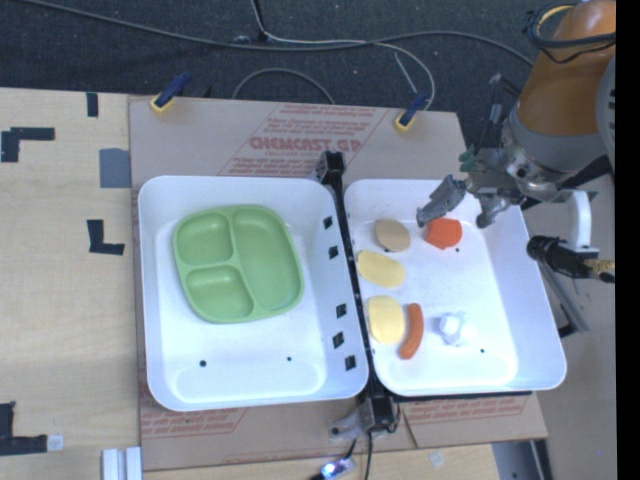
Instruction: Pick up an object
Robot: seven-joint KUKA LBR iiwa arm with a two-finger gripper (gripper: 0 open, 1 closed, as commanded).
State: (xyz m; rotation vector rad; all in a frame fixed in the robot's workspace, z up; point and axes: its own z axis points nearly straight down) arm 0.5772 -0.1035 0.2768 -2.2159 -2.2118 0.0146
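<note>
On your far left, the wooden counter [60, 298] carries a sheet of brown cardboard [290, 138] on which two shallow white bins sit side by side. The left bin [240, 378] holds a green divided plate [238, 263] with three compartments, lying flat toward the bin's upper half. Moving right, the right bin [500, 368] holds a cluster of small objects along its left side: a tan rounded piece [392, 235] at the top, a pale yellow piece [381, 268] just below it, and a second yellow piece [385, 319] lower still, with an orange carrot-shaped item [411, 331] touching its right edge. A small white object [451, 327] lies near the carrot, to its right. An orange-red round object [444, 233] sits in the upper part of this bin, just right of the tan piece. The gripper [468, 206] hangs directly above that orange-red object, its two dark fingers [440, 204] spread apart on either side and grasping nothing. On your far right, the grey arm [560, 128] with its orange band reaches in over the bin's edge.
</note>
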